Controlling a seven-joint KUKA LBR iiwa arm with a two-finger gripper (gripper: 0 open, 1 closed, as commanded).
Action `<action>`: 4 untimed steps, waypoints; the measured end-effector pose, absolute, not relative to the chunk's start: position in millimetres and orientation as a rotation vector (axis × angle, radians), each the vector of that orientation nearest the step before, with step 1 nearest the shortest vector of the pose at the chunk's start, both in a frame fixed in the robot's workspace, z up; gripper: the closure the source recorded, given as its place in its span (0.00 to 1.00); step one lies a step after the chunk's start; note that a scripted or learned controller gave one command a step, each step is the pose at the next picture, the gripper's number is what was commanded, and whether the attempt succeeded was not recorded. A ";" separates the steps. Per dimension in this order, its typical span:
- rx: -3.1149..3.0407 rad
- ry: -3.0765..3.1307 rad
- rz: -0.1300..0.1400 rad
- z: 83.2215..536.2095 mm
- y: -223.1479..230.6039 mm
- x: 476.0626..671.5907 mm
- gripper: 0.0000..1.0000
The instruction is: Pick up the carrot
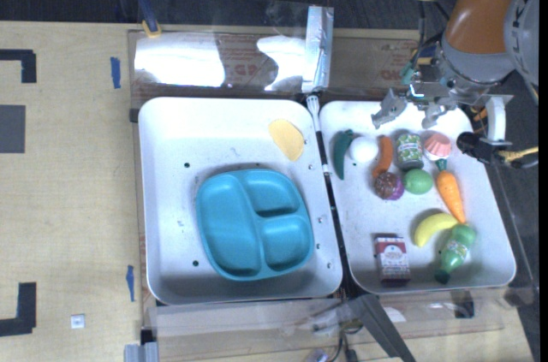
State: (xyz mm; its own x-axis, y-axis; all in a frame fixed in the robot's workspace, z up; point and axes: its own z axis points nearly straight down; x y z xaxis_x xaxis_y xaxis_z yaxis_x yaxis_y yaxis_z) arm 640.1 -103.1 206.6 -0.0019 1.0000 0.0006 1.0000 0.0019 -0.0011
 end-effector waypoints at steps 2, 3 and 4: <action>-2.166 -2.264 -0.005 121.0 -217.0 605.6 0.00; -2.422 -1.989 -0.020 118.3 -211.6 594.4 0.00; -2.448 -1.958 -0.028 89.7 -202.0 585.9 0.00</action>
